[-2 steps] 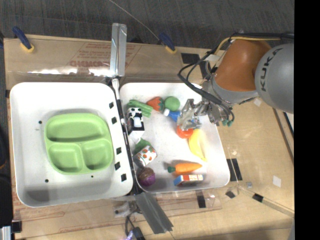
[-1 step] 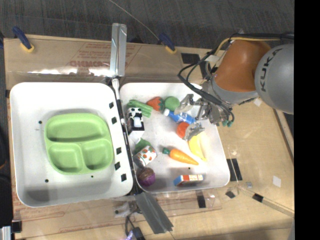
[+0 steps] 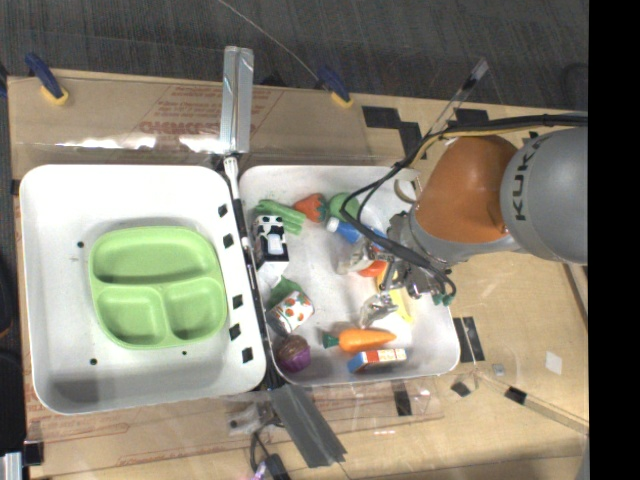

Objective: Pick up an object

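Camera view has my pincer (image 3: 392,286) low in the right bin (image 3: 440,353), over the clutter at its middle; whether it is open or closed I cannot tell. Nearest to it, I judge, is the toy carrot (image 3: 366,339), just beside it toward the bin's near wall, its long axis running left to right. The green tray (image 3: 157,286) sits well apart in the left bin (image 3: 50,298).
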Action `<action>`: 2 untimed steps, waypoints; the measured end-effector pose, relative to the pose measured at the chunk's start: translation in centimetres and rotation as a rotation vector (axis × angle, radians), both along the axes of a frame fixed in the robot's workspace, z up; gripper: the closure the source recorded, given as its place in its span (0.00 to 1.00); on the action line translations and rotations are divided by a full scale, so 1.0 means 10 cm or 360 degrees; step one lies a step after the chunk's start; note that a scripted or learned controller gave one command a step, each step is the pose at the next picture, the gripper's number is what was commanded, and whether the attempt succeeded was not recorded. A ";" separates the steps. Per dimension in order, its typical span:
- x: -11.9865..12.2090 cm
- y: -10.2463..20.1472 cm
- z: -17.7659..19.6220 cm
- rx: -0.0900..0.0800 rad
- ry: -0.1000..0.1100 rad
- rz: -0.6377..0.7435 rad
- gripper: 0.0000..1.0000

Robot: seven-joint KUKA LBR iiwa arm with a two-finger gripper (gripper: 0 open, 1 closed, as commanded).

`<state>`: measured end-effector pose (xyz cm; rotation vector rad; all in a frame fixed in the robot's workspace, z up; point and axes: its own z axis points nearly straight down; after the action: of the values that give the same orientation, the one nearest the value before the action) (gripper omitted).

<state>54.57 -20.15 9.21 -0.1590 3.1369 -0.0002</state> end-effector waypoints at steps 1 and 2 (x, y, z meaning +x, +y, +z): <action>0.04 0.37 -0.01 0.0003 0.0004 -0.0199 0.00; -0.37 -0.07 0.07 -0.0002 -0.0042 -0.0445 0.00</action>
<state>50.82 -20.86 9.86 0.2771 3.1023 -0.0044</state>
